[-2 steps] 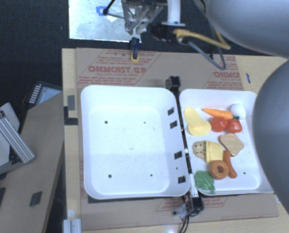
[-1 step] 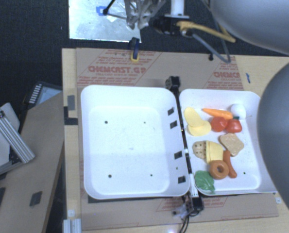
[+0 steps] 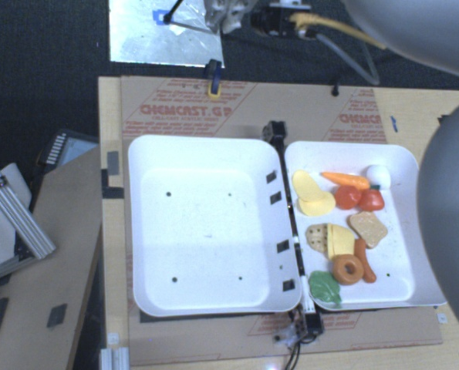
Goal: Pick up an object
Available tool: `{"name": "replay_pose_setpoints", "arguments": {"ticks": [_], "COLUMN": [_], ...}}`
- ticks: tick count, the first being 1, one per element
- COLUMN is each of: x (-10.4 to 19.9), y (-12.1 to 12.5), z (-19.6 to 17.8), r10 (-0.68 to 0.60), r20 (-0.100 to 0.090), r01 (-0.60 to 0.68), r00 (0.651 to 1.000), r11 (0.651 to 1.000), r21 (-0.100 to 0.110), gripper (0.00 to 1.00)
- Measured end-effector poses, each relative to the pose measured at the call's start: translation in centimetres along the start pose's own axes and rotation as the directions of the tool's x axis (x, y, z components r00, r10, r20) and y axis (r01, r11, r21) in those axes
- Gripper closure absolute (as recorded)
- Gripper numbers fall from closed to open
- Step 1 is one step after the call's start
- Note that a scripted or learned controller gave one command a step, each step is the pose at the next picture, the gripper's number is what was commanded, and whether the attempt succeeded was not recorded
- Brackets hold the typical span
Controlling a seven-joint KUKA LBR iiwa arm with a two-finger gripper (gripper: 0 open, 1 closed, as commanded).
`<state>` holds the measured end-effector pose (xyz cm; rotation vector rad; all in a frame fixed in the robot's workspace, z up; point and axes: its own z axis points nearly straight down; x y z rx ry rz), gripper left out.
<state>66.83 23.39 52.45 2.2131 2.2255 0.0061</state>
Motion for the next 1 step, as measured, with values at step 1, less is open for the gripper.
{"name": "replay_pose_setpoints", "arguments": {"ticks": [1], "x": [0.07], "y": [-3.22], "z": [-1.19], "r10": [-0.001], "r20": [-0.001], "r01": [0.001], "r00": [1.000], "r11": [1.000], "r21": [0.004], "gripper": [1.00]}}
